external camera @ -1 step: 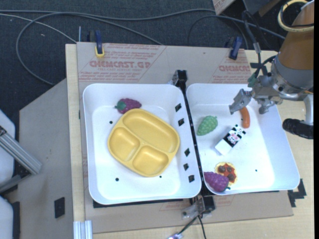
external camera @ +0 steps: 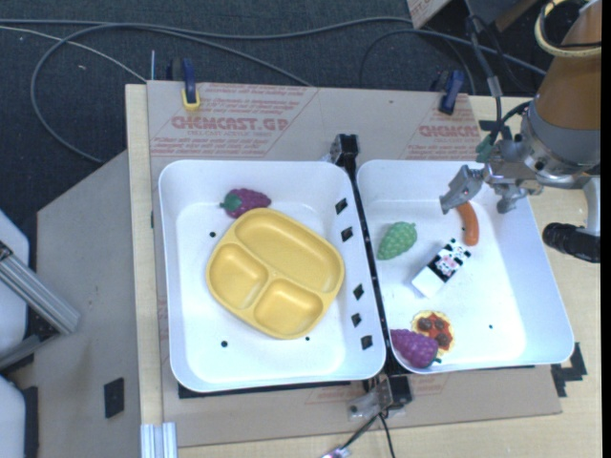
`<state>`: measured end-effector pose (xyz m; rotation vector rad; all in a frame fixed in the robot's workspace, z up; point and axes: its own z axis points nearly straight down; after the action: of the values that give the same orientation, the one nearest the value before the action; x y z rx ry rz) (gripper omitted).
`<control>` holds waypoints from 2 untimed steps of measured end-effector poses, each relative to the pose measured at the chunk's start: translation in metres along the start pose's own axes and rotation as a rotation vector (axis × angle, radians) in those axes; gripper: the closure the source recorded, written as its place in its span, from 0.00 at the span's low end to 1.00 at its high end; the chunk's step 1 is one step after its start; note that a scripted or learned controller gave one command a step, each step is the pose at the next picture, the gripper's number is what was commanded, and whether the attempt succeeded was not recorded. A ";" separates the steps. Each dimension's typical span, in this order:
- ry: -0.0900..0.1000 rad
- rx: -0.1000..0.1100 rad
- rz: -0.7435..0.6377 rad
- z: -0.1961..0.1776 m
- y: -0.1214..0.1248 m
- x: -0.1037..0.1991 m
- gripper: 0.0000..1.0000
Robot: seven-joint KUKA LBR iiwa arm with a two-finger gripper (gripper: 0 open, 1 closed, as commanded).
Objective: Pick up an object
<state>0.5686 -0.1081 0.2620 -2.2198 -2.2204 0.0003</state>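
Note:
The right bin (external camera: 535, 299) holds a small orange sausage-shaped toy (external camera: 469, 224), a green grape bunch (external camera: 397, 239), a black-and-white block (external camera: 442, 265), a pizza-slice toy (external camera: 434, 327) and a purple grape bunch (external camera: 415, 348). My gripper (external camera: 482, 197) hovers over the bin's upper part, just above the orange toy. Its fingers are spread open, one pointing lower left (external camera: 458, 190), and nothing sits between them.
In the left bin (external camera: 181, 256) a yellow divided plate (external camera: 275, 271) lies in the middle, with a purple grape bunch (external camera: 246, 200) at its upper left edge. A black divider with clips (external camera: 355, 246) separates the bins. Cables run over the floor behind the bench.

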 end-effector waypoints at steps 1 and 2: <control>0.001 0.007 0.001 0.059 -0.008 -0.003 0.00; 0.002 0.006 0.001 0.109 -0.019 0.001 0.00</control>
<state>0.5498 -0.1074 0.1525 -2.2173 -2.2155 0.0048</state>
